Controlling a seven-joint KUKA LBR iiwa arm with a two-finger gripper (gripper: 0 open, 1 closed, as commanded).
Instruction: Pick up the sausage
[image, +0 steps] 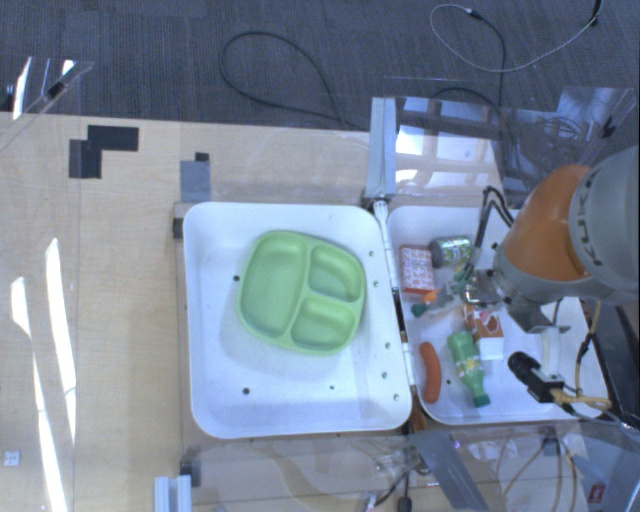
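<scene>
Gripper (468, 292) low over right white bin (575, 405), finger state: cannot tell. Small reddish-brown sausage (431, 371) below-left of gripper, near green plastic bottle (466, 366); approach offset needed.

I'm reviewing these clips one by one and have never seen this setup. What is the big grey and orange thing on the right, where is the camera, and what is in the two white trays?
One fixed camera looks down at a slant on a wooden bench with two shallow white bins. The grey and orange shape is a robot arm reaching in over the right bin; its tip is too hard to make out to tell whether it holds anything. The left bin holds a light green divided plate. The right bin holds the reddish-brown sausage near its front left corner, lying loose, a green plastic bottle beside it, a small metal can, a red and white packet and other small items.
</scene>
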